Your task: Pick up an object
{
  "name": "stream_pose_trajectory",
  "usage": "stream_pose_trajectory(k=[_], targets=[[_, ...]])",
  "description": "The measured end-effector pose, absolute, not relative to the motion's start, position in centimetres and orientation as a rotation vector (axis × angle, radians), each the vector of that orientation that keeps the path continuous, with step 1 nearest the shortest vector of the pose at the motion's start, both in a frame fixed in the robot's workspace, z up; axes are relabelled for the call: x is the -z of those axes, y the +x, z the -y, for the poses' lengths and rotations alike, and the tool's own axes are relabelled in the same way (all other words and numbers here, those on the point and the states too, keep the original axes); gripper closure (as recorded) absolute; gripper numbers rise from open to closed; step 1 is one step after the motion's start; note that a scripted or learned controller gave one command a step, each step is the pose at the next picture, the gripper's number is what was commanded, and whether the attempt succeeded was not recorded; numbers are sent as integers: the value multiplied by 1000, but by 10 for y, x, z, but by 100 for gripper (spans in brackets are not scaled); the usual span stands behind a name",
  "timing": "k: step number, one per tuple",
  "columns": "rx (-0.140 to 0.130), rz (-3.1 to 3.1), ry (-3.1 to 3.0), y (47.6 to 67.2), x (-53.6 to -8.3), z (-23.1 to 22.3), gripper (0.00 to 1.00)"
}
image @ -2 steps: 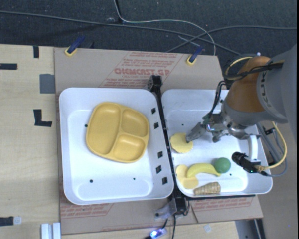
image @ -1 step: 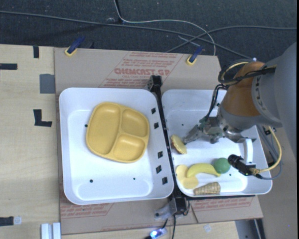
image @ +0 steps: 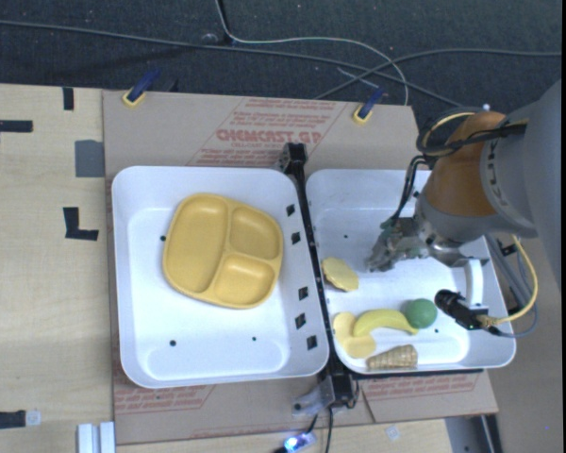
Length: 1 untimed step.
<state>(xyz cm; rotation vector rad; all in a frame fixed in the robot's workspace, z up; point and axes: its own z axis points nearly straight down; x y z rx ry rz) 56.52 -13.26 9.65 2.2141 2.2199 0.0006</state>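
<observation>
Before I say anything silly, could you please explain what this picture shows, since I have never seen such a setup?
This is a single camera fixed above a bench, looking down at a slant. The grey and orange shape on the right is a robot arm reaching in; its job is to pick up an object. Its pincer hangs low over the right bin, close to a pale yellow piece. I cannot see anything gripped in it. Nearer the front of that bin lie a banana, a green ball, a cone and another yellow piece. The left bin holds a yellow divided plate. Both bins sit on cardboard.
</observation>
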Motion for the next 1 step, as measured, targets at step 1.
stream_pose_trajectory(k=[1], targets=[[-3,-2223,2218,563,-154,123,100]])
